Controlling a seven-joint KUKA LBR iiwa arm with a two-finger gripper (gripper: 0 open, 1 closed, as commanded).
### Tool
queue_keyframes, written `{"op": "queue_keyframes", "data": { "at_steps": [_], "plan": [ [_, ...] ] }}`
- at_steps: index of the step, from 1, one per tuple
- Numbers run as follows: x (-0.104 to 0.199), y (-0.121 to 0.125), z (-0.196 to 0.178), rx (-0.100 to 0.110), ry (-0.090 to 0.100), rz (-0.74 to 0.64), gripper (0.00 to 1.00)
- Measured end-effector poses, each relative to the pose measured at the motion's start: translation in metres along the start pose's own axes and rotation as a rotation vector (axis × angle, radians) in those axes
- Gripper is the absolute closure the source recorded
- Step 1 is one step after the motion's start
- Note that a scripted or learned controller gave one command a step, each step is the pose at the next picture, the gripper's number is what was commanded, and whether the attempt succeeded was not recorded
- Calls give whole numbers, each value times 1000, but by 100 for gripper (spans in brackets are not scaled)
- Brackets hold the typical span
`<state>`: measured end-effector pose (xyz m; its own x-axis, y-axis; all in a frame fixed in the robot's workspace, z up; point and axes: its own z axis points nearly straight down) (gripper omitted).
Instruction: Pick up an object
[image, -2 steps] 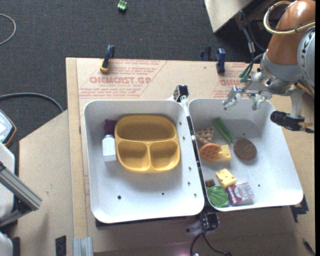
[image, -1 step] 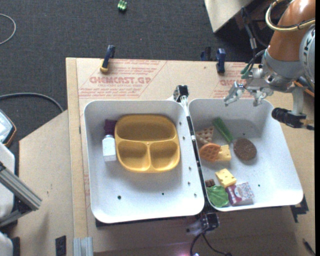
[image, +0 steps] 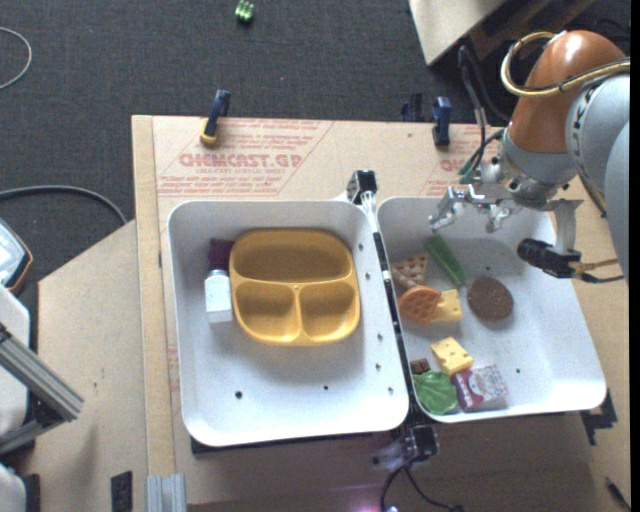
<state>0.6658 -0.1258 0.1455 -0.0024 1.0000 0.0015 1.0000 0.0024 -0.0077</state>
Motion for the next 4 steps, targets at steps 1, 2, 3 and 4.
{"op": "queue_keyframes", "data": {
  "at_steps": [1,2,3,4],
  "plan": [
    [1,10,53,-1,0,0,0],
    [2,10,61,-3,-1,0,0],
    [2,11,49,-7,-2,-1,100],
    [3,18,3,-16,-4,1,100]
  ]
}}
